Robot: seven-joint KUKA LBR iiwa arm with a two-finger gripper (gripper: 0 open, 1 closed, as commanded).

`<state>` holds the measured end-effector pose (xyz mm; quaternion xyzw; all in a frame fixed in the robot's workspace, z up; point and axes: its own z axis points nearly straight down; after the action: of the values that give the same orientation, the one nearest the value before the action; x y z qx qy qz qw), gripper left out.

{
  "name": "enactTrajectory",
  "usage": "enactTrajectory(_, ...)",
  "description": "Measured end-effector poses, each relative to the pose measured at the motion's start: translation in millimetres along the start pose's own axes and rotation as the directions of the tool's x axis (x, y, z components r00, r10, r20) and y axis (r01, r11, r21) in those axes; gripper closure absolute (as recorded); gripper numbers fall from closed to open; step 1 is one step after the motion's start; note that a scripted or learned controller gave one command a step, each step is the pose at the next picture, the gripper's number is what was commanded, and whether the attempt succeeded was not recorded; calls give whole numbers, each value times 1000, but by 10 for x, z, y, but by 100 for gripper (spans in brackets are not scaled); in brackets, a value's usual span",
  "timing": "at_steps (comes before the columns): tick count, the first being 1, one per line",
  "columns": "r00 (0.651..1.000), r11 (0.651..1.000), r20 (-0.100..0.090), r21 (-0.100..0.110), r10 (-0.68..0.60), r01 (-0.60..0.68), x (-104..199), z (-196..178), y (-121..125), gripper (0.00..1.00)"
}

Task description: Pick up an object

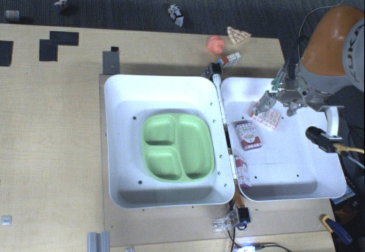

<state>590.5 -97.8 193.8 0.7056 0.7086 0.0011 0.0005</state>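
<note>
Tool is hovering, fingers spread, gripping nothing, over a light, flat, pink-checked paper packet; pinching its thin edges looks best.

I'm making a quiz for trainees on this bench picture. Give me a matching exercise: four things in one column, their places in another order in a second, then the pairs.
Things:
1. green divided plate
2. red and white packet
3. orange ball
4. gripper

Places:
A. on the bench beyond the bins
B. over the right bin's far part
C. in the left bin
D. flat on the right bin's floor

Pairs: 1-C, 2-D, 3-A, 4-B
</note>
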Motion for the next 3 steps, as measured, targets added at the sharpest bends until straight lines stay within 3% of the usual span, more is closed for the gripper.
enactTrajectory(1,1000,1000,1,-4,2,-2,149,1070,-552,0)
enactTrajectory(2,1000,1000,1,-11,1,-1,151,953,-531,100)
enactTrajectory(3,1000,1000,3,-4,0,0,-466,6,351,100)
